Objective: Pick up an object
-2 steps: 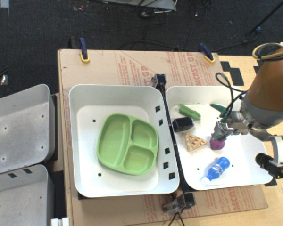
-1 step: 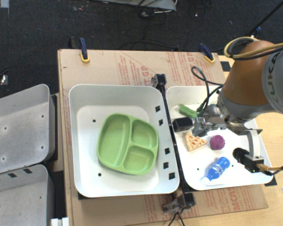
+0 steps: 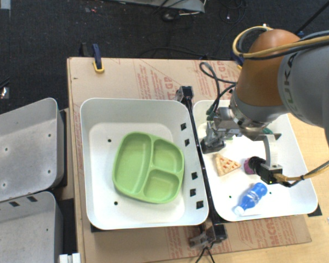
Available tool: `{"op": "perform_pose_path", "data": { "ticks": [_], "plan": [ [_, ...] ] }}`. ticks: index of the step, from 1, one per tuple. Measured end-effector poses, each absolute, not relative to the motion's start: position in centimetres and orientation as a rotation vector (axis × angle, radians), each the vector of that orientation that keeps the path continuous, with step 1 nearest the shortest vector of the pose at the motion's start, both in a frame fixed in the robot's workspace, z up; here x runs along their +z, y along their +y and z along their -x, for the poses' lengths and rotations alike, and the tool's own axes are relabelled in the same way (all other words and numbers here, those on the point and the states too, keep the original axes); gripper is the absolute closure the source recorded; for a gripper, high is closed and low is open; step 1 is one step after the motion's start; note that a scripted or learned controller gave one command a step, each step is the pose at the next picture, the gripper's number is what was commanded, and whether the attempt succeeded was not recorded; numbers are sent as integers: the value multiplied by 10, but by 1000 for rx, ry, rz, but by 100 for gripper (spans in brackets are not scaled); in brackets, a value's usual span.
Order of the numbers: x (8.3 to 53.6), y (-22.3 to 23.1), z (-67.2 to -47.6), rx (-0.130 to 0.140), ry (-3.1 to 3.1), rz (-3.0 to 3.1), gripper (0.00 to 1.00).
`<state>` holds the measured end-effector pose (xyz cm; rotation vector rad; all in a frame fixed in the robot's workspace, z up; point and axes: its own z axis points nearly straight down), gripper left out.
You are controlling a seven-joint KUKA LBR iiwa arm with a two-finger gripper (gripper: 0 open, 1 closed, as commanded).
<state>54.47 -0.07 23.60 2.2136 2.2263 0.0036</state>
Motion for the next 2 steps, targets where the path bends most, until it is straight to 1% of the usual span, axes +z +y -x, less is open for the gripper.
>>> {"op": "perform_pose_path", "data": {
  "ticks": [1,2],
  "plan": [
    [244,44,-565,4,2227,-2214,100],
    [240,99,-593,5,2227,-2213,100]
  ]
}}
